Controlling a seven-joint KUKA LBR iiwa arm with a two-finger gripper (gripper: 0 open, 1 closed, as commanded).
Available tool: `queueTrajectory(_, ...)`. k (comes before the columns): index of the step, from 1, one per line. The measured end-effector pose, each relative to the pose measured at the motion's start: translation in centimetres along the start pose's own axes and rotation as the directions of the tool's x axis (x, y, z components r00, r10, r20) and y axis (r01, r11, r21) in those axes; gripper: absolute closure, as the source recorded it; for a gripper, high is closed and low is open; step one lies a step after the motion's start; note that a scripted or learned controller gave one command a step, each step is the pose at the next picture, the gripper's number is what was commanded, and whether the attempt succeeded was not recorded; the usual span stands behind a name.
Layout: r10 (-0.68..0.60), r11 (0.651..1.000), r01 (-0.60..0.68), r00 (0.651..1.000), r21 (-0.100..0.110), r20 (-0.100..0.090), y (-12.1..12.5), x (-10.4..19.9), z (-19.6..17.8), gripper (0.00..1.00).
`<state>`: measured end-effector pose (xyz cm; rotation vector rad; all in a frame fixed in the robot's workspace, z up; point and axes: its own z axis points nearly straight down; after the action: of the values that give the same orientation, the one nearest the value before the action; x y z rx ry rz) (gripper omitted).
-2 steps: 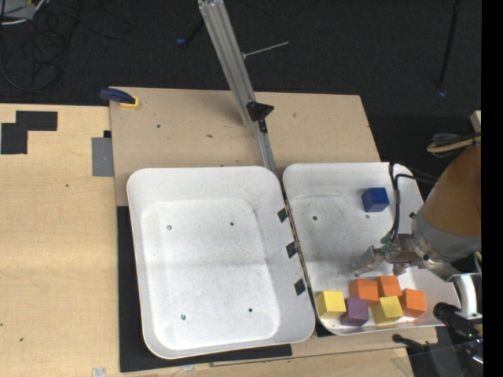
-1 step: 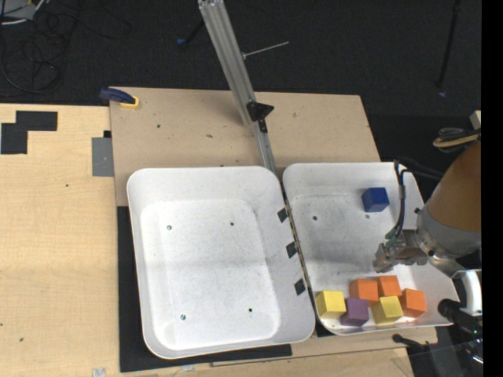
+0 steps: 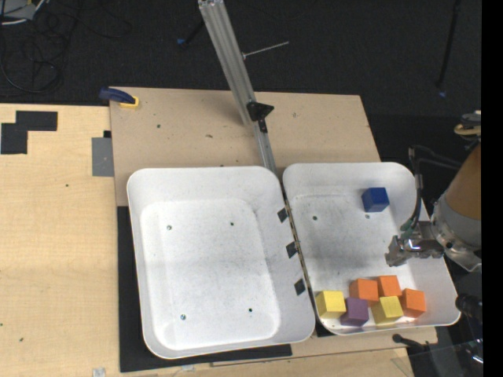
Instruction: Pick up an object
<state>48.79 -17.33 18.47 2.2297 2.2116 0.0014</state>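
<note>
Blocks crowd the near edge of the right bin, lowest in the view: three orange blocks, two yellow blocks and one purple block, six in a tight cluster, several touching. One blue block sits alone, well apart, toward the bin's far right corner. That makes seven blocks in all, none lifted. Two white bins lie side by side on the table; the left bin holds no blocks, just dark specks. At the right bin's right rim hangs the end effector, small, metallic and hard to make out; I cannot tell whether it is open or closed, and no block shows in it. It sits between the blue block and the cluster, touching neither. Behind it, the arm is cut off by the frame's right side. A metal rail slants up from between the bins.
</note>
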Motion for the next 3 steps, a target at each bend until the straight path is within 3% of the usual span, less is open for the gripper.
queueTrajectory(1,-0.009,1.0,0.009,1.0,-0.003,0.001,0.1,-0.5,-6.3,1.0)
queueTrajectory(2,-0.01,1.0,0.01,1.0,0.002,0.0,0.2,-0.6,-7.8,1.0)
queueTrajectory(3,-0.013,1.0,0.013,1.0,0.003,-0.002,1.6,4.1,-8.2,1.0)
